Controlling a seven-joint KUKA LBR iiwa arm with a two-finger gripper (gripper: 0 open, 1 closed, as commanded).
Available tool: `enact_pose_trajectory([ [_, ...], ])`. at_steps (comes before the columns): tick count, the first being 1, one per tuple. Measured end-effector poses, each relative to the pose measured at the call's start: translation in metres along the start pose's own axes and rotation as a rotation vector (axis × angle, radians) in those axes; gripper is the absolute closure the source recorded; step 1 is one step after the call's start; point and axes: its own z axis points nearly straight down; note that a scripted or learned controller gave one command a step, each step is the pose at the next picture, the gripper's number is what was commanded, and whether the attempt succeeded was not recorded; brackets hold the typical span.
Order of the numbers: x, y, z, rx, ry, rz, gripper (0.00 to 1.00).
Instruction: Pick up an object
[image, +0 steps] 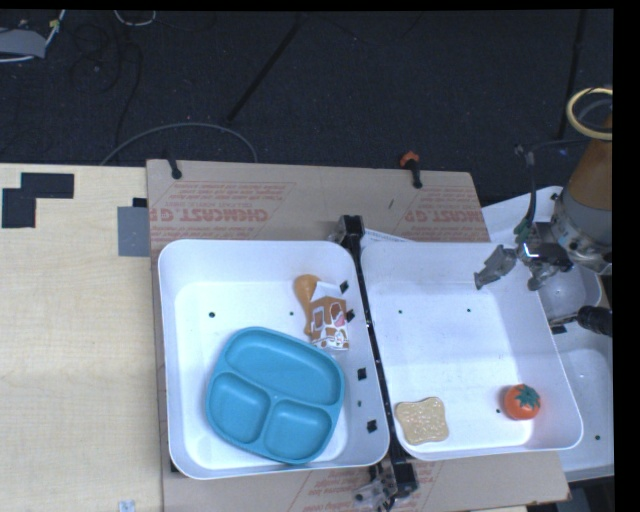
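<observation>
A: Gripper (522, 262) posn?

B: Upper right, over the far right edge of the right bin (470, 300). 2 fingers spread apart, 1 grey fingertip (492, 270) pointing left over the bin floor, the other to the right near the rim. Nothing btwn them.

A: Arm?

B: Grey w/ orange band (592, 175), coming in from the right. Yellowish cable loop (590, 110) above it.

A: Objs in the right bin?

B: 2. Orange tomato-like toy w/ green top (521, 401) near the front right corner. Tan toast-like slice (422, 420) at the front left corner, just beside the divider. Both well apart from the gripper, which is over the back part of the bin.

A: Left bin (190, 300)?

B: Blue divided plate (275, 394), 3 compartments, lying in the front half, tilted a bit. Behind it, near the divider side, a small printed carton (329, 325) w/ red-brown markings. An orange-brown piece (306, 290) touches the carton at the back; can't tell what it is.

A: Bench?

B: Both bins sit on a cardboard sheet (310, 205) w/ red print. Light wood surface (70, 330) to the left, dark floor w/ cables at the back.
</observation>
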Motion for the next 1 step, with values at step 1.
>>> enact_pose_trajectory([
  [1, 0.0000, 0.0030, -0.0085, -0.014, -0.004, -0.002, 0.00],
])
